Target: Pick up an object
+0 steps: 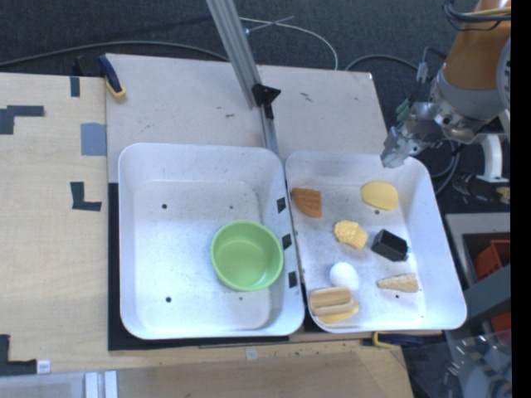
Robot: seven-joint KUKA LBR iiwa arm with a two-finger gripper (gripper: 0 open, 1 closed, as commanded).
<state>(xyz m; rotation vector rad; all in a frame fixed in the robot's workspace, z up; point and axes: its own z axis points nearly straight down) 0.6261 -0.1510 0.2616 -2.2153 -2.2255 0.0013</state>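
Note:
My gripper [395, 152] hangs over the far right corner of the right bin [438, 247], just beyond a round yellow piece [379, 195]. Nothing shows between its fingers. In that bin also lie a brown bread slice [306, 201], a lumpy yellow piece [351, 235], a black block [389, 245], a white egg [343, 275], a tan wedge [399, 283] and a hot dog bun [333, 303]. A green bowl [246, 255] sits in the left bin [133, 222].
A slanted metal pole [241, 48] crosses the bench above the bins' shared edge. A blue and yellow clamp [112, 77] sits at the bench's far left corner. Cables trail behind the bench.

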